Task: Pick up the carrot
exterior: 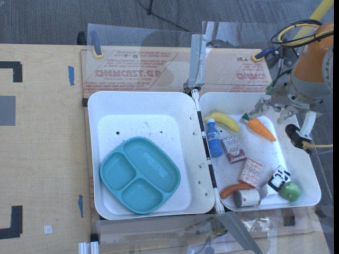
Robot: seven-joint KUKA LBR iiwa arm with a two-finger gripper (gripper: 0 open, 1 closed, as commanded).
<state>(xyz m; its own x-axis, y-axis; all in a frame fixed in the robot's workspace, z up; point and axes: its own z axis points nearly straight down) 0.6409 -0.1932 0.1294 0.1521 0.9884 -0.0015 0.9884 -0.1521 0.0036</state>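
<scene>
carrot [261, 128]: I see it upper right of frame, in the right bin [312, 187], beside the banana [224, 121].
gripper [275, 106]: just above carrot; I can't tell its state.

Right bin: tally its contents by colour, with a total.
Orange: 2, carrot and sausage
Yellow: 1, banana
Blue: 1, bottle
Red: 2, small boxes
Green: 1, apple
White: 1, can
Black-and-white: 1, block
Total: 9

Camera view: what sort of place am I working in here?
Probably a robot lab test bench, not a kitchen: two white bins on a plywood bench, toy food like the carrot and banana, loose cables.
</scene>
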